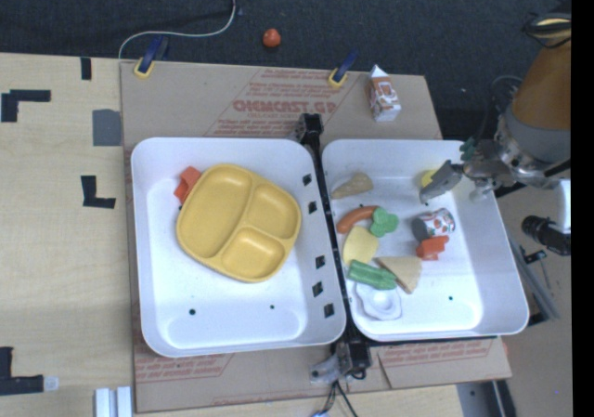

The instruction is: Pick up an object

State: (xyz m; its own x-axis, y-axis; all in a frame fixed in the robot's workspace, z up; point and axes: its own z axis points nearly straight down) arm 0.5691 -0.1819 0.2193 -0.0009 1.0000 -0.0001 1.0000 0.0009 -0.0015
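Nearest the lens, at the table's (56,248) front edge: clamp hardware (342,364) where the two bins meet

Left bin (153,313): yellow divided plate (238,222), tilted, with an orange block (187,183) poking out from under its far-left corner

Right bin (492,299): pile of small toy food. Tan wedge (353,186) toward the far side; orange sausage (354,217) touching a green piece (383,222); yellow piece (360,244) below those; green pod (371,273) and tan triangle (403,271) close together over a white lid-like piece (380,304); red-and-white can (436,222) with a small red block (432,247) just beside it. Any of these could serve as the pick target

End effector (444,179) over the right bin's far-right part, arm entering from the right; a yellowish bit sits right at its tip. Too blurred to say whether it is spread, closed, or gripping anything

Risks, as judged: pieces crowd and overlap, so a descent into the middle cluster could land on two at once or nudge one away. Can looks round, likely to roll or squirt out. Bin wall near the arm may block a low approach

Off the bins: small carton (383,97) on the cardboard sheet (278,104), orange ball (271,37) on the dark floor beyond, blue-and-yellow clips (148,58) at the sheet's far edge
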